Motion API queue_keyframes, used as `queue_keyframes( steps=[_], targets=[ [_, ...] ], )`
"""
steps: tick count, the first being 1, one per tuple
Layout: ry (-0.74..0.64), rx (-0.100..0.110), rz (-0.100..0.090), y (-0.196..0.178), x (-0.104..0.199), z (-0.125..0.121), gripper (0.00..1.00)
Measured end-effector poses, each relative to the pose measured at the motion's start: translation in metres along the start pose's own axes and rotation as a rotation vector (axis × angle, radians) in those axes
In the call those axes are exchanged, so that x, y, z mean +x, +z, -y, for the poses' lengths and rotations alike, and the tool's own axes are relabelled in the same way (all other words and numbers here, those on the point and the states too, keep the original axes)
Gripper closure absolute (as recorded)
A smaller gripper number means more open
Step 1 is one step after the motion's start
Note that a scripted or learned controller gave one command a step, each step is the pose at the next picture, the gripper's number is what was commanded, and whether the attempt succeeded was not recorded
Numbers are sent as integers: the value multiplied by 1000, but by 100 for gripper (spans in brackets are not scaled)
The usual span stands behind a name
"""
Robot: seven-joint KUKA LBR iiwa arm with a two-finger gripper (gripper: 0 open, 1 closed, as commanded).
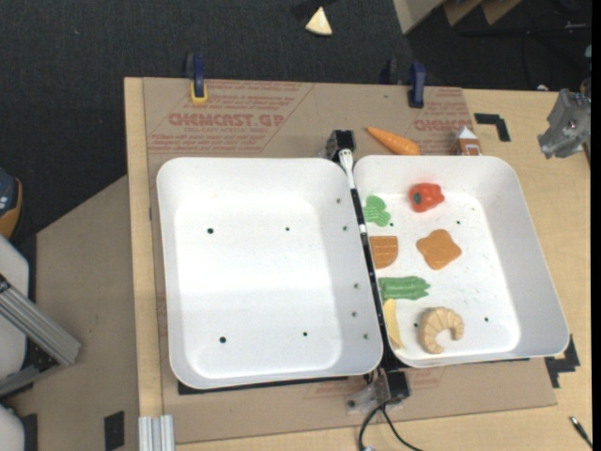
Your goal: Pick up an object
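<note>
We see the left bin open for entry far left of the jaws, while toy foods crowd the right bin nearer them.

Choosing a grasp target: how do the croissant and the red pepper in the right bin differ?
The croissant is tan, curved and the bigger one; the red pepper is bright red, rounded and smaller. The croissant lies near the bin's front edge, the pepper near its back. Both lie loose in the right bin, touching nothing else.

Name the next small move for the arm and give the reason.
Probably swing the gripper left and forward over the right bin. It sits outside that bin's far right corner, while the red pepper and croissant lie inside.
</note>
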State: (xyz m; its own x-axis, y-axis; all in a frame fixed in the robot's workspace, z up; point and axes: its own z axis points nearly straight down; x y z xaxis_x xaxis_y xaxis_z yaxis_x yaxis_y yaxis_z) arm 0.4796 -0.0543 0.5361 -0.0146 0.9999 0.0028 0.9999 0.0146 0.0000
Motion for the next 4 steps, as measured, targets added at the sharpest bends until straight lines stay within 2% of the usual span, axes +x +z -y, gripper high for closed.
queue_keyframes(
  steps=[1,2,3,4],
  targets=[
    [23,-3,7,1,-88,2,100],
    [17,17,-2,257,-110,4,100],
    [11,-22,9,59,-94,-20,100],
    [17,-9,7,19,-110,3,100]
  ],
)
